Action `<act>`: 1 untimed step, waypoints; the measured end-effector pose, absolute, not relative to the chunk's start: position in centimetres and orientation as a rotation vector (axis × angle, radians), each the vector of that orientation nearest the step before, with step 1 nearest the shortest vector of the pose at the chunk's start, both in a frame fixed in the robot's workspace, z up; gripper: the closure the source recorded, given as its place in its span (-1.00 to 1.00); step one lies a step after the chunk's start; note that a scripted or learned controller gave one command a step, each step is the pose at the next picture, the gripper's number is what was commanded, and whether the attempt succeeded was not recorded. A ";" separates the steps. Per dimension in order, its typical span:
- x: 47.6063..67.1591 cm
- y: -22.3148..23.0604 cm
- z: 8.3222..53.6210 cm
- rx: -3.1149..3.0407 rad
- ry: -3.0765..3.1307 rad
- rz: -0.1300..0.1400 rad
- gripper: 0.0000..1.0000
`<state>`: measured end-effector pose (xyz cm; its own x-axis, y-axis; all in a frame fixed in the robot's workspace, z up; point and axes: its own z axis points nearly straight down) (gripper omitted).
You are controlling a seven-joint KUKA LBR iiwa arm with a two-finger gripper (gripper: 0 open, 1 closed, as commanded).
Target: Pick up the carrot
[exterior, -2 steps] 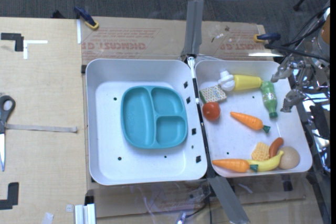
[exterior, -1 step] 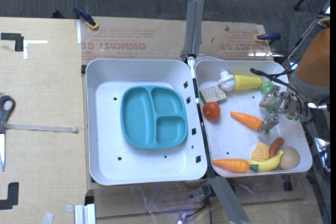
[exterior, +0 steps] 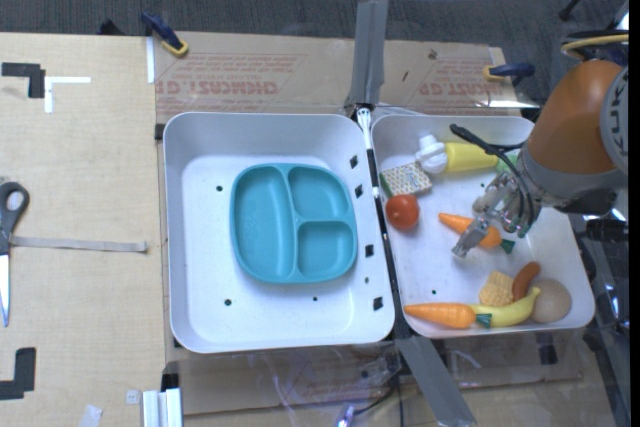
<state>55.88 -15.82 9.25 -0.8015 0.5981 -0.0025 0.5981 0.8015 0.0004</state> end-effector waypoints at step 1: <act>56.1 -15.8 10.3 0.981 2.976 -0.002 1.00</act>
